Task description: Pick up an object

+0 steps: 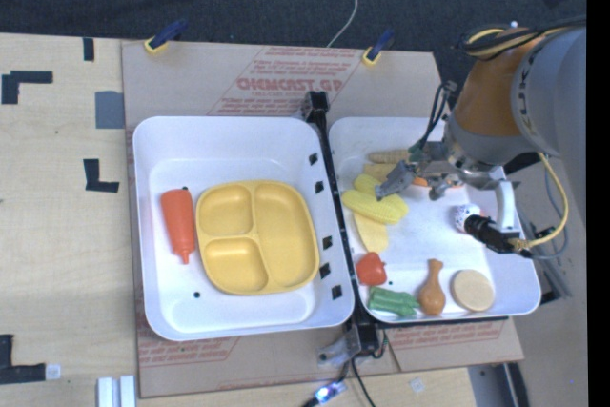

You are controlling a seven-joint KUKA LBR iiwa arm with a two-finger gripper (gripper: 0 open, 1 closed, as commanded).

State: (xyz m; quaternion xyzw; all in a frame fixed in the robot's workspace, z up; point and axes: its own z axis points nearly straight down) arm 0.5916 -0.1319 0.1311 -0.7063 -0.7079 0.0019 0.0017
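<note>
My gripper (410,190) hangs low over the upper left part of the right bin (519,276), its two fingers spread apart with nothing between them. One fingertip (385,191) reaches the yellow corn cob (374,205). A small tan piece (386,156) lies just behind the gripper. Below the corn rests a pale yellow wedge (372,234). Along the front of the bin lie a red piece (372,270), a green vegetable (393,302), a brown drumstick (433,288) and a round tan bun (472,290).
The left bin (152,148) holds a yellow divided plate (255,235) and an orange carrot-like toy (177,222) to its left. The arm's grey and orange wrist (496,110) covers the right bin's back right corner. A cable loops beside the bin's right wall.
</note>
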